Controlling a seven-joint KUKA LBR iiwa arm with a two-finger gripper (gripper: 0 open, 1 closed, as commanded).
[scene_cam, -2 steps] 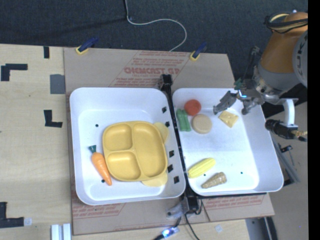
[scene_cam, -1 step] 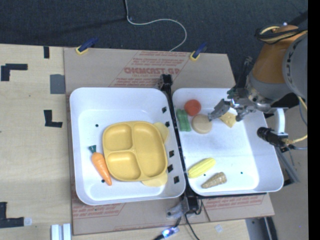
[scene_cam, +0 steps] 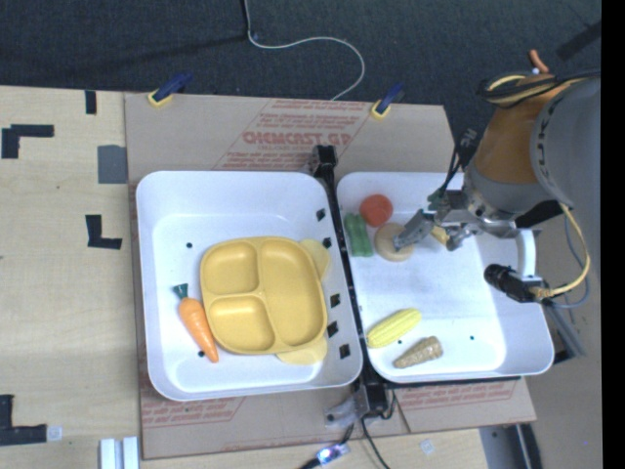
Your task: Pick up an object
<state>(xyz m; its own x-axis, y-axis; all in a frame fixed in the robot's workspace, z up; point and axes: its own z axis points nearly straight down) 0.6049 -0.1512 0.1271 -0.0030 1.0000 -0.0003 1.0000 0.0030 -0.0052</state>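
My gripper point(scene_cam: 435, 234) hangs over the upper part of the right bin point(scene_cam: 488, 360), its fingers spread open with nothing between them. Its left finger point(scene_cam: 414, 229) ends just right of a round beige piece point(scene_cam: 392, 246). A red tomato point(scene_cam: 376, 208) and a green vegetable point(scene_cam: 357, 235) lie to the left of that piece, against the divider. Near the front of the same bin rest a yellow corn cob point(scene_cam: 394, 326) and a tan cone-shaped item point(scene_cam: 418, 352).
The left bin point(scene_cam: 161, 203) holds a yellow divided plate point(scene_cam: 264, 294) and an orange carrot point(scene_cam: 198, 328) at its left. The grey arm with its orange band point(scene_cam: 513, 140) and cables stands over the right bin's far right corner.
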